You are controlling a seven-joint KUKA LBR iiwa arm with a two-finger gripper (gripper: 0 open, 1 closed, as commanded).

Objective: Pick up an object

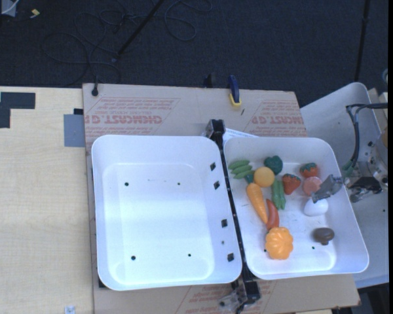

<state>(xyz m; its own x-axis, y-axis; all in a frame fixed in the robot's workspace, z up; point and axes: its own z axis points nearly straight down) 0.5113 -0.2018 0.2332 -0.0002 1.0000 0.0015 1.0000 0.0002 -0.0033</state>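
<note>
The right bin (pixel 344 257) holds several toy foods. An orange pumpkin (pixel 279 243) lies near its front, and a brown lump (pixel 323 235) sits to the pumpkin's right. A carrot (pixel 256 201) and a red chili (pixel 273 215) lie along the middle, beside a green pod (pixel 278 193). Further back are a yellow lemon (pixel 264 176), a green pea pod (pixel 240 169), a dark green piece (pixel 273 163), a strawberry (pixel 290 183) and a tomato (pixel 308 170). A white egg (pixel 316 207) touches a small grey piece (pixel 327 187) by the right wall.
The left bin (pixel 157 277) stands beside the right one, with black clips (pixel 217 185) along the shared rim. Both rest on cardboard (pixel 183 113). A blue and yellow clamp (pixel 234 90) sits at the cardboard's back edge. Cables and dark hardware (pixel 363 183) lie just outside the right bin.
</note>
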